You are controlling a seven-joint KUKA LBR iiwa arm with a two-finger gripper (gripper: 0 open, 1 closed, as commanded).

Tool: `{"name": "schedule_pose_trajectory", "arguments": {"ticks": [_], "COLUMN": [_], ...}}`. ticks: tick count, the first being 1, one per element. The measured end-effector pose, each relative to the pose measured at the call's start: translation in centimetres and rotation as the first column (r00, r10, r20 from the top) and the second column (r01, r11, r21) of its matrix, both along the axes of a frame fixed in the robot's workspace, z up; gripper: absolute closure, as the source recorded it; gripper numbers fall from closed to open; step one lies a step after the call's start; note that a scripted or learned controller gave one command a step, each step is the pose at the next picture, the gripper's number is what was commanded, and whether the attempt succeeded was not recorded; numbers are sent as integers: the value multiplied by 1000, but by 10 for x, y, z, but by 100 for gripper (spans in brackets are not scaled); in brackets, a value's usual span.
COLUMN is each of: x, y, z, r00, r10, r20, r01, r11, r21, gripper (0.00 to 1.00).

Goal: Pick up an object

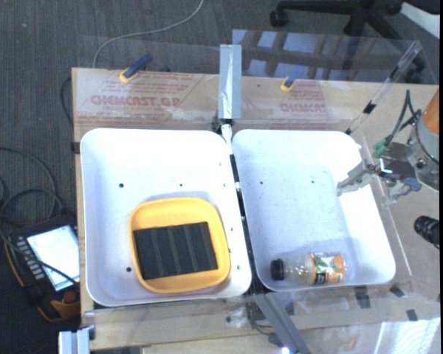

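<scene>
- Lying on its side near front wall of right bin (369,220): small clear plastic bottle (310,268), black cap, orange label.
- Left bin (103,168): rounded yellow tray (180,244), dark ribbed insert.
- Gripper (354,181) over right bin's right rim, apart from bottle; grip state not discernible.

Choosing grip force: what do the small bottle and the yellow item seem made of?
Bottle: likely clear plastic, glossy, with a dark cap and a printed label. Yellow item: looks like smooth moulded plastic with a dark ribbed panel on top, possibly rubbery; the look leaves that open.
</scene>
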State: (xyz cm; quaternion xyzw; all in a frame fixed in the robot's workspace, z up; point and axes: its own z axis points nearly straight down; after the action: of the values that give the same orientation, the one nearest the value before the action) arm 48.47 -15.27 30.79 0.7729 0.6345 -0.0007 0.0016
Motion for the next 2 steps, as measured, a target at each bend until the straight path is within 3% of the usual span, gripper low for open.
{"name": "schedule_pose_trajectory", "arguments": {"ticks": [1,2], "x": [-1,-1], "y": [-7,-8], "z": [-27,-159], "r00": [914,910], "r10": [407,415], "r20": [-2,-3], "r01": [-407,-415], "r11": [914,910], "r21": [3,6], "gripper": [0,0]}}
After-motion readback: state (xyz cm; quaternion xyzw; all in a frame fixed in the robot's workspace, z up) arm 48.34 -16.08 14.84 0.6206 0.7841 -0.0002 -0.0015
